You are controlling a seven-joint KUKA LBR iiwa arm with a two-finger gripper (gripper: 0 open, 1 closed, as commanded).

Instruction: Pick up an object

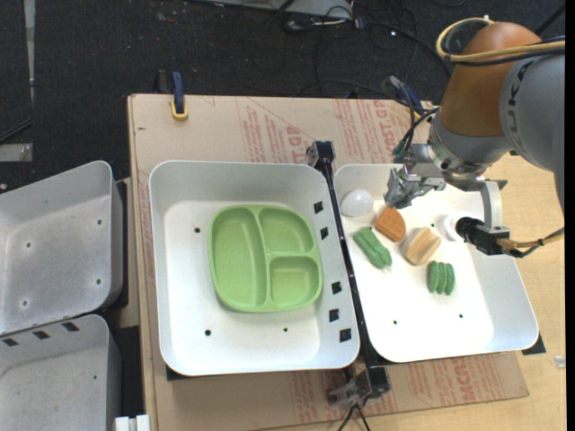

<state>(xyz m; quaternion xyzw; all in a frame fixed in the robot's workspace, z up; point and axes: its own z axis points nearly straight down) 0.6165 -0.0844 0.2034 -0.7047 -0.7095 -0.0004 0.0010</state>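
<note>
Hovering at the far side of the right bin (503, 330), your gripper (402, 189) sits just above the orange piece (391, 224), and you cannot tell its opening from here. That piece lies right beneath and slightly toward the near rim. White ball (358, 204) sits beside it, green pod (372, 247) just nearer.
</note>
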